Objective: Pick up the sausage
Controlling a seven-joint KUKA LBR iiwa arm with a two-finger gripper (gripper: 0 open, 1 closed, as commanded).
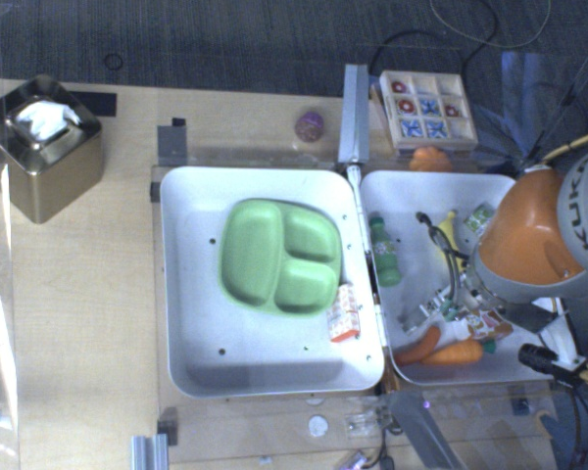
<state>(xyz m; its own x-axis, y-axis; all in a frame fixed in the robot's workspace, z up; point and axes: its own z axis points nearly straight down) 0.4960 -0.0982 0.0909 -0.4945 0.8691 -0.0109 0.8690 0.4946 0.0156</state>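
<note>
Here, the labelled lines of the scene:

Sausage: lay in the right bin, near its front left corner, at about seven o'clock from the bin's middle. It was reddish-brown and slim.

Long axis: ran from eight o'clock up to two o'clock, the lower end toward the bin's front wall, the upper end toward the gripper.

Carrot: an orange piece lay just beside the sausage at its four o'clock side, seemingly touching it, with its long axis nearly level from nine to three.

Gripper: stood over the right bin at about two o'clock from the sausage, near its upper end. I could not tell whether the fingers were wide or narrow; nothing was plainly seen between them.

Arm: its orange band and grey body covered the right part of the right bin.

Green bottle: lay along the left wall of the right bin, at eleven o'clock from the sausage, well apart from it.

Yellow thing: partly hidden beside the arm, hard to make out.

Left bin: held a green divided plate and, at the plate's five o'clock, a small red and white carton.

Hard to make out: small things under the gripper were blurred and tangled with its cables.
</note>
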